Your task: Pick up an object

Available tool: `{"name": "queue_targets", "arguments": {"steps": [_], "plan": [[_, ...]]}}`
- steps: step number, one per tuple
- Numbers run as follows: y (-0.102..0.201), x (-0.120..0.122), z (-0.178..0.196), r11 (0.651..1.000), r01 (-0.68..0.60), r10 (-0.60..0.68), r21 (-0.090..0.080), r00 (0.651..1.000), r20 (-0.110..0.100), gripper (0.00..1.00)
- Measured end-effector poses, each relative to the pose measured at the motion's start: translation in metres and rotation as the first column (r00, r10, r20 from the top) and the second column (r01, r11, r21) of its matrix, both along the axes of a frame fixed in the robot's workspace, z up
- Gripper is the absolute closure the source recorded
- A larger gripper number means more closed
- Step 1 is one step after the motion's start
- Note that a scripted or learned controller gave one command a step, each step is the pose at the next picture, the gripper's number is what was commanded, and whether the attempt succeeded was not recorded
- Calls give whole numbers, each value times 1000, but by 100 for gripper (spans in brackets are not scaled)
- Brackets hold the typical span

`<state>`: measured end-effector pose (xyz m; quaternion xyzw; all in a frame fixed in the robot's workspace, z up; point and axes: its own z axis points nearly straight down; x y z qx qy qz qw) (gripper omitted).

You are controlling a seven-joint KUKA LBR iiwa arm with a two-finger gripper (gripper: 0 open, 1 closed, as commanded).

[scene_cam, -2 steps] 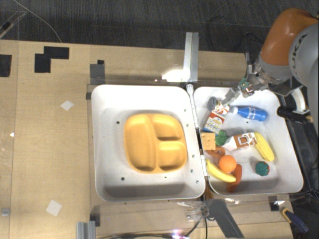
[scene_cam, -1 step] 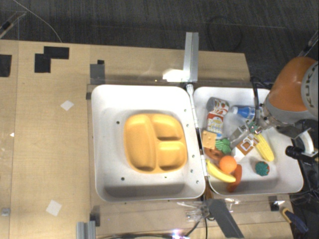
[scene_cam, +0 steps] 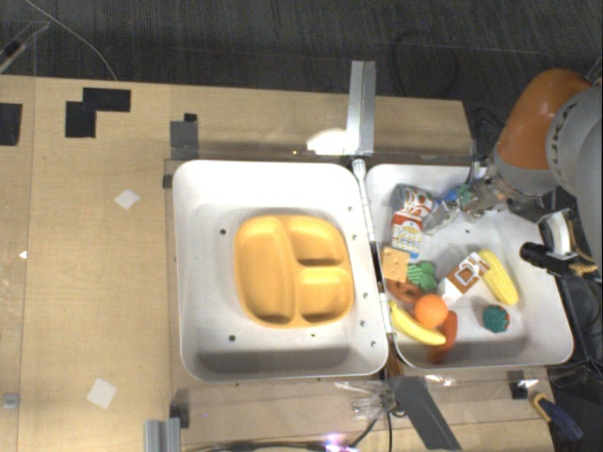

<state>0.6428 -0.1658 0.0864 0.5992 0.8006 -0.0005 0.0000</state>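
Note:
The right bin (scene_cam: 556, 342) holds several toy foods. A silver and red snack packet (scene_cam: 412, 207) lies near its far left side, above a small white carton (scene_cam: 405, 240). A yellow corn cob (scene_cam: 498, 278) lies beside a brown and white box (scene_cam: 465, 274). An orange (scene_cam: 431, 310) rests on a banana (scene_cam: 415, 327), with a green broccoli piece (scene_cam: 423, 275) just behind them. A teal ball (scene_cam: 496, 318) sits near the front right. My gripper (scene_cam: 468, 199) hangs low at the far edge of this bin, just right of the snack packet, with nothing seen held.
The left bin (scene_cam: 198, 252) holds a yellow divided tray (scene_cam: 290, 267). A metal post (scene_cam: 362, 111) stands behind the wall between the two bins. The grey arm with its orange band (scene_cam: 537, 130) comes in over the right bin's far right corner.

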Motion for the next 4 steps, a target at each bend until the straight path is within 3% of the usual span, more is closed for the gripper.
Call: {"name": "queue_targets", "arguments": {"steps": [1, 2, 4], "plan": [[-20, -12, 1, 1000, -12, 12, -2, 1000, 8, 0], [-1, -18, 1, 999, -32, 32, -1, 999, 9, 0], [34, -2, 1, 987, -162, 162, -4, 987, -4, 0]]}}
